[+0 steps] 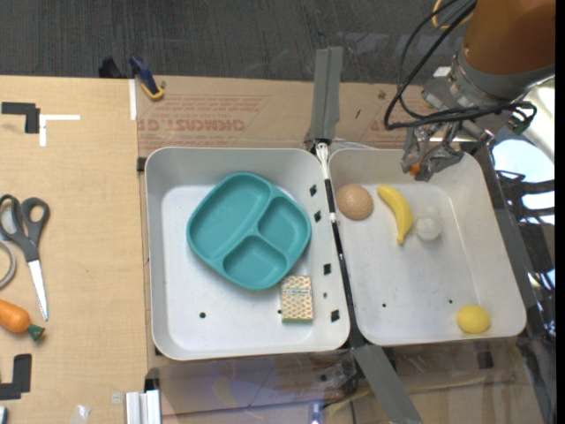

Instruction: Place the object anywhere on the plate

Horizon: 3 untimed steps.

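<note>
We are looking down on the surface (pixel 71 237) and its two white bins, and the arm (pixel 508 25) is coming in from the upper right, its orange band showing big at the top corner. The claw (pixel 425 162) is hanging over the far edge of the right bin (pixel 494 237), and it is carrying nothing between its fingers; whether those fingers are spread or closed, we cannot tell from this angle. Below it, in that same bin, a banana (pixel 397 210) is lying near the far side, with a tan egg-shaped object (pixel 356 201) just to its left and a pale whitish object (pixel 428 228) just to its right, hard to make out against the bin floor. A lemon (pixel 473 319) is sitting in the near right corner, well apart from the rest. Over in the left bin (pixel 168 325), the teal three-compartment plate (pixel 250 230) is lying tilted across the middle, and a small patterned box (pixel 297 299) is resting just beside its near edge. Out on the left, scissors (pixel 26 246) and a toy carrot (pixel 16 318) are lying on the surface.
</note>
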Motion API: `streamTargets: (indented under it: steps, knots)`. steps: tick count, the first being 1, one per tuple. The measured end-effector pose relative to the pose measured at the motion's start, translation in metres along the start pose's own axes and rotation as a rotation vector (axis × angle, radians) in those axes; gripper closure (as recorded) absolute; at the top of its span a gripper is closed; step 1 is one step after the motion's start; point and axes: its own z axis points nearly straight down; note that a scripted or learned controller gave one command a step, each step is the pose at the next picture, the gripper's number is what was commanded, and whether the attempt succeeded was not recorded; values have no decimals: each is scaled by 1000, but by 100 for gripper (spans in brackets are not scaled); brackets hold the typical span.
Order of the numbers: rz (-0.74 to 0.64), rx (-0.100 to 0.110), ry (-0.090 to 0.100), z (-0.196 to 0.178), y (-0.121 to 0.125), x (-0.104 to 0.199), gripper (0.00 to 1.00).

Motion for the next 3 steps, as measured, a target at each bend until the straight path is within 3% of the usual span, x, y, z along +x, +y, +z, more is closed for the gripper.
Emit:
streamTargets:
  steps: [1, 2, 3]
  knots:
    - [5, 2, 1, -97, -43, 92, 100]
    - [43, -2, 3, -6, 30, 137, 100]
    - [-378, -4, 3, 161, 66, 157, 100]
